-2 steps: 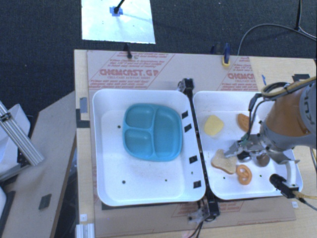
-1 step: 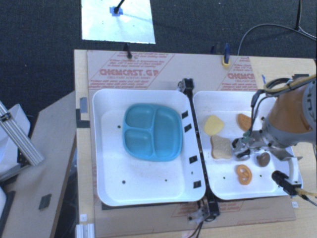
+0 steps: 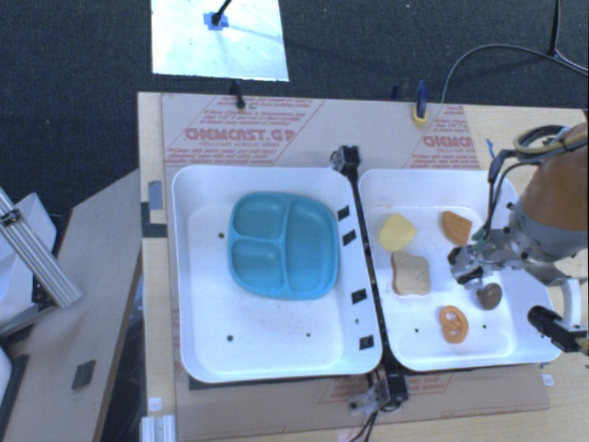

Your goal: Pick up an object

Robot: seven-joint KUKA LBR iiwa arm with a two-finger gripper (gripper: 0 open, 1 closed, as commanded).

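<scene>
2 shallow white bins sit side by side on the bench, meeting along a dark seam down the middle of the frame. The left bin point(image 3: 207, 339) holds a blue divided plate point(image 3: 282, 246) with 3 compartments, lying flat a little above the bin's centre.

The right bin point(image 3: 479, 350) holds 5 small things. A yellow piece point(image 3: 397, 232) lies in its upper left part, with a slice of bread point(image 3: 411, 273) just below it, close to touching. An orange piece point(image 3: 456, 226) lies to the right of the yellow one, near the top of the bin. A small pretzel point(image 3: 452, 324) lies lower down, toward the bottom centre. A small brown lump point(image 3: 489, 295) sits up and to the right of the pretzel.

The arm comes in from the right edge of the frame, its orange band in the upper right. The gripper point(image 3: 470, 267) hangs low over the right bin, just right of the bread and just above and left of the brown lump. Whether the claw is wide, narrow or holding anything cannot be told from this angle
</scene>
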